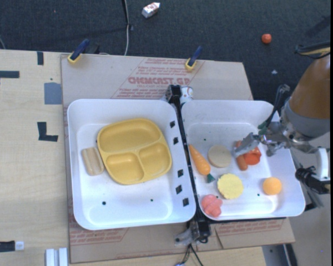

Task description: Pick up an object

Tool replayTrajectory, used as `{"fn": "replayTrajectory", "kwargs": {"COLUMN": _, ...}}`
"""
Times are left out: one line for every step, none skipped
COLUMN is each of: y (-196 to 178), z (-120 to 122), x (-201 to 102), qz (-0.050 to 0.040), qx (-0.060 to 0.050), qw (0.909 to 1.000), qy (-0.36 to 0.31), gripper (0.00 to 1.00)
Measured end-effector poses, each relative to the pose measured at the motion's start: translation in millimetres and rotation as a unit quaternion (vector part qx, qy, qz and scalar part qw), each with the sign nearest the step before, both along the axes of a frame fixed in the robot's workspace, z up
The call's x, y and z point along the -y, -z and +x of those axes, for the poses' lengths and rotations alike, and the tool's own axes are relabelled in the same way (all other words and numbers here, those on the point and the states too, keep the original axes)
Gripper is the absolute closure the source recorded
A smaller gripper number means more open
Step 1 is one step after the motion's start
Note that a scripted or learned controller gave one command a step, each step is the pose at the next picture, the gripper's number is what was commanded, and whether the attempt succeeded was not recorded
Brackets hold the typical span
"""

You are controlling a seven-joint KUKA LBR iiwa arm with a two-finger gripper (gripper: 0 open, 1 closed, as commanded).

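Because it has to reach the small red plastic toy (pixel 250 157) at centre right, the gripper (pixel 247 144) sits low over it, though whether its fingers are open or closed I cannot tell.

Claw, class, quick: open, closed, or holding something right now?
Claw: low in the right bin, right over the red toy. Open or closed cannot be told from this view, and no hold can be confirmed.
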State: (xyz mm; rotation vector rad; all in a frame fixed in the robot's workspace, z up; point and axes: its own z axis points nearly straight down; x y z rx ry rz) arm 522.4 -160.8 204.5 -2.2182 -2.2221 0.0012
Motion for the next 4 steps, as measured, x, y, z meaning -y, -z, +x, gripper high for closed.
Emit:
{"fn": "replayTrajectory", "kwargs": {"y": 117.9, "z": 10.6, "x": 28.6, "qz": 0.0001, "qx": -0.002, "qw": 1.0000, "qy": 0.001, "gripper": 0.00}}
{"fn": "replayTrajectory", "kwargs": {"y": 119.4, "z": 68.9, "x": 12.8, "qz": -0.0009, "qx": 0.002, "qw": 1.0000, "qy": -0.001, "gripper": 0.00}}
{"fn": "replayTrajectory", "kwargs": {"y": 108.0, "z": 68.3, "x": 12.8, "qz": -0.0001, "qx": 0.003, "qw": 1.0000, "qy": -0.001, "gripper": 1.00}}
{"fn": "replayTrajectory", "kwargs": {"y": 14.6, "z": 71.4, "x": -77.9, "qz": 0.0003, "qx": 0.004, "qw": 1.0000, "qy": -0.004, "gripper": 1.00}}
